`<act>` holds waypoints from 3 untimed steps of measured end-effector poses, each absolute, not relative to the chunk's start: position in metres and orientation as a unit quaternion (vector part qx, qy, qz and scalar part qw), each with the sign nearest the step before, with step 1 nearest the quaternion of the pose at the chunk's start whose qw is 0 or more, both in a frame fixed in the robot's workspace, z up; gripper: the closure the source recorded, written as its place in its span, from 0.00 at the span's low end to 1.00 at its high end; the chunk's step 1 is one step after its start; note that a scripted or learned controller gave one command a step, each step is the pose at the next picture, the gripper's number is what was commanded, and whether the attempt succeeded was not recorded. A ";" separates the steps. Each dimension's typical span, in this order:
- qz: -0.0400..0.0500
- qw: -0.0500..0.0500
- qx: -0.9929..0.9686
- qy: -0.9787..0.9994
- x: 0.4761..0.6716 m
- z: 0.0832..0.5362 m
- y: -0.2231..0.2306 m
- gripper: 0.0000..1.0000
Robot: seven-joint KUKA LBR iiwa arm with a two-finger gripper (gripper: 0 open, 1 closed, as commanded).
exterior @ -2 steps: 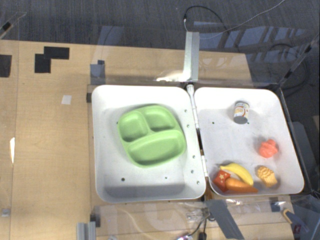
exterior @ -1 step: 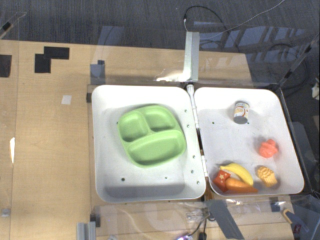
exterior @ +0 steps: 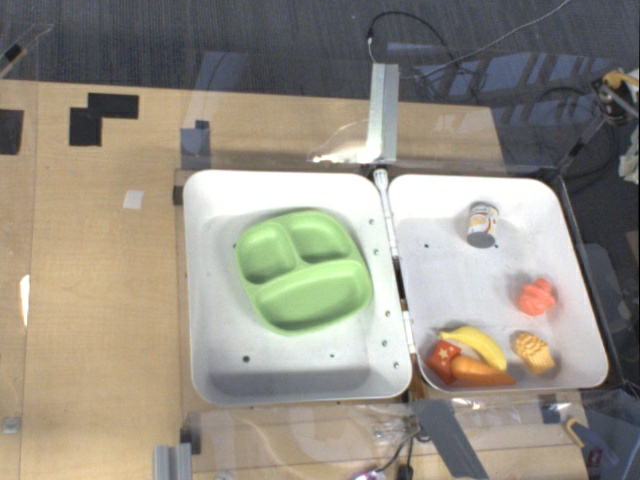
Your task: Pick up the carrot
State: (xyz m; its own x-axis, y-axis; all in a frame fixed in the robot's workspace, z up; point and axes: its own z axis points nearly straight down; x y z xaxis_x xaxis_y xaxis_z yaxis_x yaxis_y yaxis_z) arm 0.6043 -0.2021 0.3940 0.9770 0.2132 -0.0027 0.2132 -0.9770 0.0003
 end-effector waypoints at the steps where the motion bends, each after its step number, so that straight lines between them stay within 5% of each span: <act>1: -0.001 0.000 0.994 0.106 0.647 0.383 -0.177 1.00; 3: 0.000 0.000 0.821 0.570 0.655 0.338 -0.197 1.00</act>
